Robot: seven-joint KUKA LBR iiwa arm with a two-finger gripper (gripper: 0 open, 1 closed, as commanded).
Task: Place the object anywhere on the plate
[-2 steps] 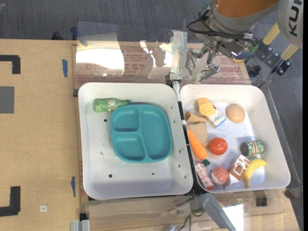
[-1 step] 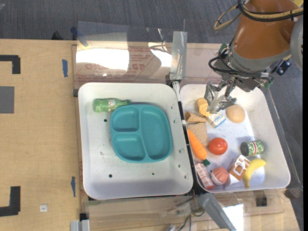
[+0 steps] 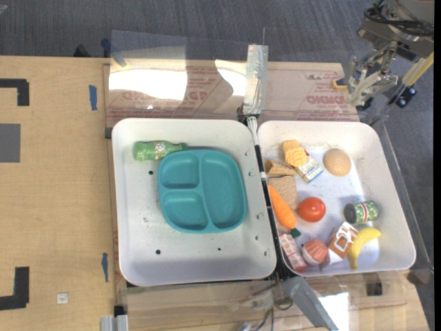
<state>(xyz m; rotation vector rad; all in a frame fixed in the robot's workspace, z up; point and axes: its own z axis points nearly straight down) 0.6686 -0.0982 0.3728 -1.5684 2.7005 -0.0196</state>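
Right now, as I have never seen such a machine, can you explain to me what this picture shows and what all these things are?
One camera looks down at a slant on a bench. At the top right is the end of a robot arm, and under it its claw, the part that grasps. It hangs outside the bins, and nothing is seen in it.

Two shallow white bins stand side by side. The left bin holds a teal plate with three compartments, and a green bottle lying by the plate's top left edge.

The right bin holds toy foods: a carrot, a tomato, a bun, a banana, a green can and some others.

The job is to put an object on the plate, which has nothing on it yet.
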